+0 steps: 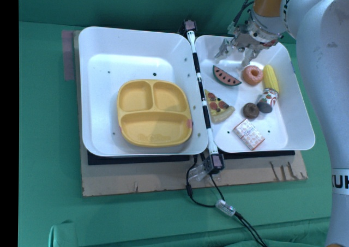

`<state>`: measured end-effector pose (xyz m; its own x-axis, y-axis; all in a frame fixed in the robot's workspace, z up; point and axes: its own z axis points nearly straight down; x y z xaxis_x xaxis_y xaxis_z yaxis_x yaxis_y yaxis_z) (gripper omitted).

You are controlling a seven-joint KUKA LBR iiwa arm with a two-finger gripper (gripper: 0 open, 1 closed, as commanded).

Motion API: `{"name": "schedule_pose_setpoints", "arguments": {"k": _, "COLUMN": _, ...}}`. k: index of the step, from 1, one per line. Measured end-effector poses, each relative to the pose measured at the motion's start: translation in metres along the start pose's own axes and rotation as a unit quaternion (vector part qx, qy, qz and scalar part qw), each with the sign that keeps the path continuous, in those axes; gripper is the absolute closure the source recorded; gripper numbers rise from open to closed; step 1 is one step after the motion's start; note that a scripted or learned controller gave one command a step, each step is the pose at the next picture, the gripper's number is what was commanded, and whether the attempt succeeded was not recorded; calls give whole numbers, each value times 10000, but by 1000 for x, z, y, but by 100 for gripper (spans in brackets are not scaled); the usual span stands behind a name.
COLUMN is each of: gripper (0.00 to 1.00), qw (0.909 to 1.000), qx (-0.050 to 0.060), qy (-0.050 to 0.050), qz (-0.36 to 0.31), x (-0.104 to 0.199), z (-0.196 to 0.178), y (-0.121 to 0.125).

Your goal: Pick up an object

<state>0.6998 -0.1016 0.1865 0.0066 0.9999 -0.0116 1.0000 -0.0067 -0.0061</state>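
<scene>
- Hand hangs over the far end of the right bin, fingers spread apart, nothing between them.
- Nearest candidate: pink-iced doughnut, just below and slightly right of the hand, lying flat on the bin floor.
- Watermelon slice lies just below-left of the hand; corn cob sits beside the doughnut on its far side from the slice.
- Further from the hand, toward the bin's near end: pizza slice, chocolate doughnut, small cup, red-and-white box.
- Left bin holds a yellow divided plate, well apart from the hand.
- Judgement: these look like toy foods, so probably light, stiff, smooth-skinned. The doughnut's rounded rim could slip; best taken across its outer width, fingers low, straddling the ring.
- Risk: the corn cob is close beside it and may be nudged.
</scene>
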Motion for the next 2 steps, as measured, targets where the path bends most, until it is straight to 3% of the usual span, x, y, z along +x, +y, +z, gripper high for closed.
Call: {"name": "schedule_pose_setpoints", "arguments": {"k": 2, "gripper": 0, "qw": 10000, "qx": 0, "qy": 2, "qz": -7, "x": 0, "z": 0, "y": 0}}
